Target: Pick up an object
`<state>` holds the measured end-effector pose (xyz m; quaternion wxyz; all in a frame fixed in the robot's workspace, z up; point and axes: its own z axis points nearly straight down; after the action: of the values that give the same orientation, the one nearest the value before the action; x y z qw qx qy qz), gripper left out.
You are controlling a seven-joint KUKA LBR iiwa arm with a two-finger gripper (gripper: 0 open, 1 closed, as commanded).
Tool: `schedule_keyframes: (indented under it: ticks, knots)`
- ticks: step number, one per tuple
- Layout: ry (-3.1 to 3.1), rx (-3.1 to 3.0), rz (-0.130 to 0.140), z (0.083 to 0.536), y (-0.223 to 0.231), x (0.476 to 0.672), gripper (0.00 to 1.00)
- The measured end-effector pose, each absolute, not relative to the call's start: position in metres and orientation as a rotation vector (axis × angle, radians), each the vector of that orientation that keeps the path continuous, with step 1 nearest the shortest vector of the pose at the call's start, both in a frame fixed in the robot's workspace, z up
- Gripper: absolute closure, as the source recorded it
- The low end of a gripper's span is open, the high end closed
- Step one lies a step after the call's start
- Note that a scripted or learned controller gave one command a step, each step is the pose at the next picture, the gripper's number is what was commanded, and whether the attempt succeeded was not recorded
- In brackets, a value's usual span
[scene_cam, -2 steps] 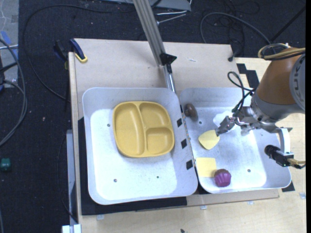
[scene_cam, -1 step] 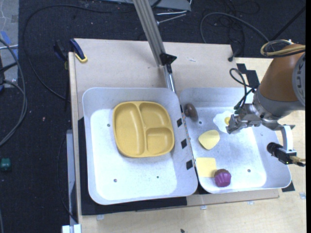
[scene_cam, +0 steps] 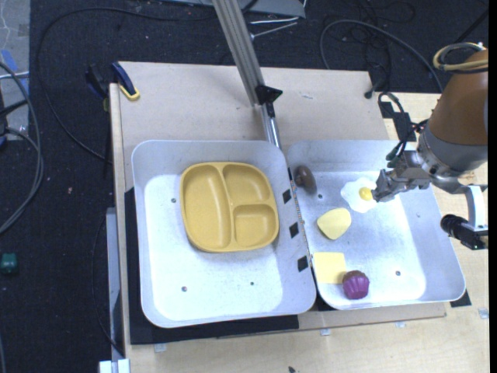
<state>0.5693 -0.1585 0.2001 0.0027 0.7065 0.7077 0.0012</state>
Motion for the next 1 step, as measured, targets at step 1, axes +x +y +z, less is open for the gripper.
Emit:
schedule_keyframes:
  ticks: [1]
  knots:
    - [2.220,2.215,0.004,0.2526,-0.1586,0.5705,1.00]
